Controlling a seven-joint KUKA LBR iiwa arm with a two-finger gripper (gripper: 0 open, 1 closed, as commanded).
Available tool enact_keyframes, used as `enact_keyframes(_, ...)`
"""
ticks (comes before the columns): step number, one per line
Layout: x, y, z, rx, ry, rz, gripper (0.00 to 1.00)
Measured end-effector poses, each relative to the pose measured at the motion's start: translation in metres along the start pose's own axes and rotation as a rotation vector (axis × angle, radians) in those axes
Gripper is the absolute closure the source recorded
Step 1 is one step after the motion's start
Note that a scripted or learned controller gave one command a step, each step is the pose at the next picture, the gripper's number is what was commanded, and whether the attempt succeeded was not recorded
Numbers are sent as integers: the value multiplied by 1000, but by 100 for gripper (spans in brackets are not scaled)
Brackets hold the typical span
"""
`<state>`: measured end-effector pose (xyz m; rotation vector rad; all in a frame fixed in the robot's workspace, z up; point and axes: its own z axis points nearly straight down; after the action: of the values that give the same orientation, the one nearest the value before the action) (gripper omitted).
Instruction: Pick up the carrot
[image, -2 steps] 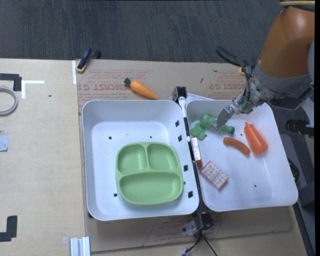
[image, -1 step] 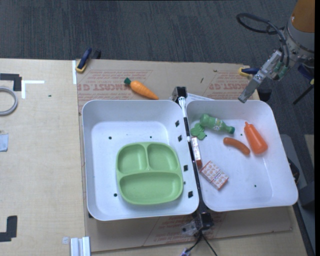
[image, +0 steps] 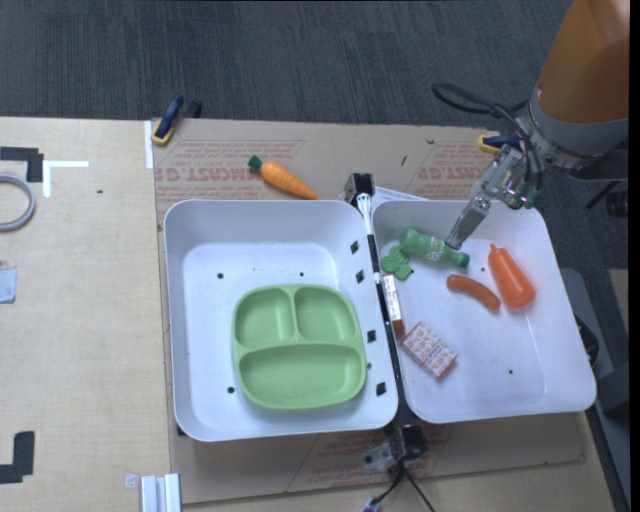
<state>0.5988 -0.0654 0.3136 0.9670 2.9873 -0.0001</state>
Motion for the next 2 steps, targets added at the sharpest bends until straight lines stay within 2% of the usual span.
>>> enact_keyframes(1, 0, 0, 0, 0, 0, 0, 0)
enact_keyframes(2, 9, 15, 5, -1, -1, -354, 0)
